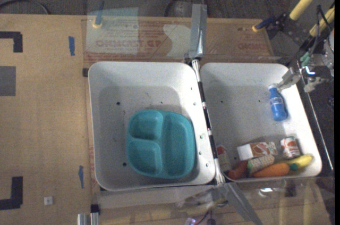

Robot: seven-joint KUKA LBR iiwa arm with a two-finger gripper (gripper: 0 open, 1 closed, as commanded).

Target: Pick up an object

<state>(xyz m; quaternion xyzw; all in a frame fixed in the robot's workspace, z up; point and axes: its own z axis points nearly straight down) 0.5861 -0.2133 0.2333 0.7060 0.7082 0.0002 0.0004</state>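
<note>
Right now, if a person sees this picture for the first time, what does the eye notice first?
Most striking is the teal divided plate, lying alone in the left bin. Next comes the blue bottle near the right bin's far right side, beside the gripper. A cluster of small food items, among them an orange carrot and a yellow banana, lies along that bin's near edge.

One fixed camera, high above the surface (42, 112), looking down at a slant, left bin (106, 85) near centre, right bin (239, 80) beside it, both whole.
</note>
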